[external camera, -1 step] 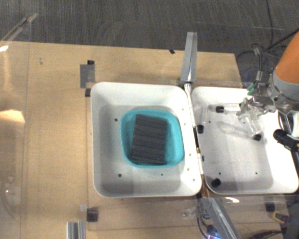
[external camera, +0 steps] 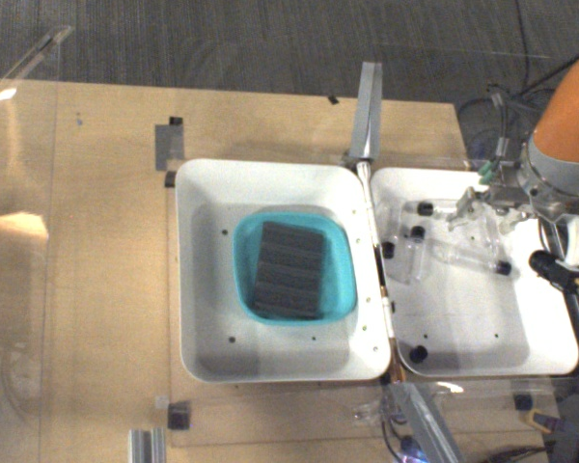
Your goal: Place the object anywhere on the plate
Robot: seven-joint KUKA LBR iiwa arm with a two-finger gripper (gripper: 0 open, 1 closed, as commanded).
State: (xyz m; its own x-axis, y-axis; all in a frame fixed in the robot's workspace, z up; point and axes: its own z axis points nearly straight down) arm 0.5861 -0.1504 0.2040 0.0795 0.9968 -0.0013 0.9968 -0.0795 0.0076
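A dark grey ridged block (external camera: 289, 268) lies flat on the turquoise plate (external camera: 342, 287) in the middle of the left bin (external camera: 203, 258). It covers most of the plate's centre, and the turquoise rim shows all around it. My gripper (external camera: 460, 228) hangs over the upper part of the right bin (external camera: 482, 336), well to the right of the plate and apart from the block. It is pale and see-through against the white bin floor, and I see nothing held in it. The arm's orange band (external camera: 569, 104) sits at the right edge.
A raised divider (external camera: 376, 258) separates the two bins. Small black spots (external camera: 417, 353) mark the right bin's floor. A grey metal bracket (external camera: 367, 109) stands behind the bins. Cables and black fittings (external camera: 560, 273) crowd the right side. Bare wooden bench (external camera: 77, 258) stretches left.
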